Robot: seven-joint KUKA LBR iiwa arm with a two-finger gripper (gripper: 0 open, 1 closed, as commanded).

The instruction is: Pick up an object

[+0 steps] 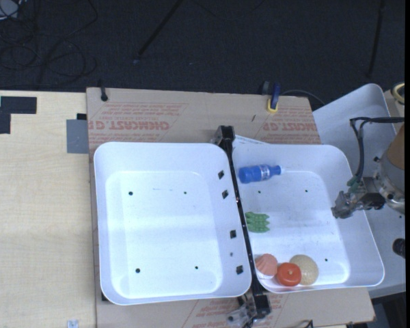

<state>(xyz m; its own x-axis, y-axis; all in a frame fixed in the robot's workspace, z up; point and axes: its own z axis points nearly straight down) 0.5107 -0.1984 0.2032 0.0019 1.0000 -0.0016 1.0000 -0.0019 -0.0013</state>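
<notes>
The right bin (342,162) holds a blue bottle (259,173) lying on its side near the far left corner. A small green object (257,222) lies by the bin's left wall. At the near edge sit a pink round piece (266,264), a red round piece (288,274) and a beige round piece (305,268), close together. My gripper (343,207) hangs over the right side of this bin, reaching in from the right. It is apart from all the objects, and nothing shows between its fingers.
The left bin (106,183) stands beside the right one, with a black divider (236,210) between them. Both rest on cardboard (157,118). A yellow and blue clamp (272,98) sits at the cardboard's far edge. Cables (359,142) run by the arm.
</notes>
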